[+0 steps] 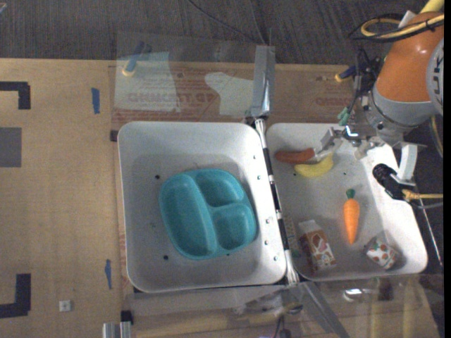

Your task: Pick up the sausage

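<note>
Brown board covers the counter (56,210), where two shallow white bins sit side by side. Near the far left corner of the right bin (412,241) lies the sausage (294,155), a reddish-brown link resting flat, its near side touching or partly overlapped by a yellow banana (315,167). Just right of both, the pincer (330,140) of the grey-and-orange arm (409,69) hangs low by the sausage's right end; its fingers are small and blurred against the white wall, so whether they stand wide or narrow cannot be told, and nothing is seen between them. Nearer in the same bin stand an orange carrot (351,217), a small printed carton (316,245) and a spotted cube (381,253) at the near right corner. A teal divided plate (206,213) lies alone in the left bin (141,153). Clear plastic sheeting (183,83) behind the bins blurs its printed lettering. Arm's upper part is cut off by the edge.
</note>
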Robot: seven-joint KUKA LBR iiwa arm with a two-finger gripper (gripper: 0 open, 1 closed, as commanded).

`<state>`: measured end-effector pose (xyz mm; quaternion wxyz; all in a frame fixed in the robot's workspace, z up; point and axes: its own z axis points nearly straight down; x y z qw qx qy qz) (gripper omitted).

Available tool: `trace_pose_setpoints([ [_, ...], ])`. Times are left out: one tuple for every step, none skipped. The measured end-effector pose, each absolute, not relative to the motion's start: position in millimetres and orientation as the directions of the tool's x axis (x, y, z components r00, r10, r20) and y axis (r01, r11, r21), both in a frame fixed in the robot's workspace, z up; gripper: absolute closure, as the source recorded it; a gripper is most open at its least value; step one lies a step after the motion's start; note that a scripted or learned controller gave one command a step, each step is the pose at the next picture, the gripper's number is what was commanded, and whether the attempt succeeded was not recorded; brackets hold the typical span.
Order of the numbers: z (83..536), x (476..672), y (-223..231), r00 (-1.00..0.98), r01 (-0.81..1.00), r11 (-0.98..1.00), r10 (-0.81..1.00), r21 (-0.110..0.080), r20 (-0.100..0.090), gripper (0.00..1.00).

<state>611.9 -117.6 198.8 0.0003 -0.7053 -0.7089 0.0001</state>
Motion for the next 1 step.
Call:
trace_pose_setpoints([
  [103.6,620.3,-93.6,0.003,1.0,-0.003,1.0,-0.001,0.0,0.0],
])
